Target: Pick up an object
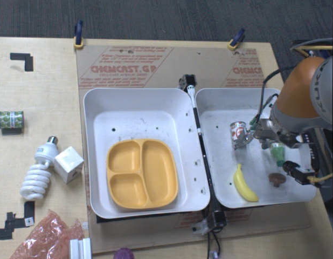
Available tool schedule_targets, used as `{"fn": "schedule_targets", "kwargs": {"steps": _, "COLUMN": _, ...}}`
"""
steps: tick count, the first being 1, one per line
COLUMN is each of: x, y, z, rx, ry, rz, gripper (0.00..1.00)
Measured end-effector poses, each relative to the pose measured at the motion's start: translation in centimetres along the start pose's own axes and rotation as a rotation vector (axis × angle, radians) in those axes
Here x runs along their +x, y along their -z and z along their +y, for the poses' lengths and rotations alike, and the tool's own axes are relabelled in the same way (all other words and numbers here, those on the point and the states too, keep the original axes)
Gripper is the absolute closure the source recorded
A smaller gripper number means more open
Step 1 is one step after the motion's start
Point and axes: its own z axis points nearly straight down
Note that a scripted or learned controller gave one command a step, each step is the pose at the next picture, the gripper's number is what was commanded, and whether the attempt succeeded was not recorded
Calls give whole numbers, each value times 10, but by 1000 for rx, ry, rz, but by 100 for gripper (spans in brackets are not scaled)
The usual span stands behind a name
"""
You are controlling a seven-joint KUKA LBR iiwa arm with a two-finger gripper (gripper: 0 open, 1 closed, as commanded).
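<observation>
In the right bin (220, 109) a small silver and red can (237, 133) stands near the middle. A yellow banana (245, 184) lies by the front wall. A small green object (277, 154) and a brown lump (276, 179) sit toward the right side. My gripper (256, 135) hangs low over the bin, right beside the can's right side and just left of the green object. The grey wrist and orange band (298, 93) hide the bin's right wall.
The left bin (102, 112) holds a yellow divided plate (142, 172). Off the bins to the left lie a spiral light bulb (38, 169), a white cube (69, 163), a green can (11, 120) and a pink mesh bag (45, 236).
</observation>
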Motion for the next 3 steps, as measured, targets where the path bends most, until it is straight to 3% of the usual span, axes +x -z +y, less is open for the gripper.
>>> {"fn": "schedule_targets", "kwargs": {"steps": 1, "x": 45, "y": -10, "z": -58, "rx": 2, "ry": 1, "rz": 1, "gripper": 0}}
{"fn": "schedule_targets", "kwargs": {"steps": 2, "x": 44, "y": 0, "z": -57, "rx": -1, "ry": -1, "rz": 0, "gripper": 100}}
{"fn": "schedule_targets", "kwargs": {"steps": 3, "x": 47, "y": 16, "z": -35, "rx": 0, "ry": 3, "rz": 0, "gripper": 100}}
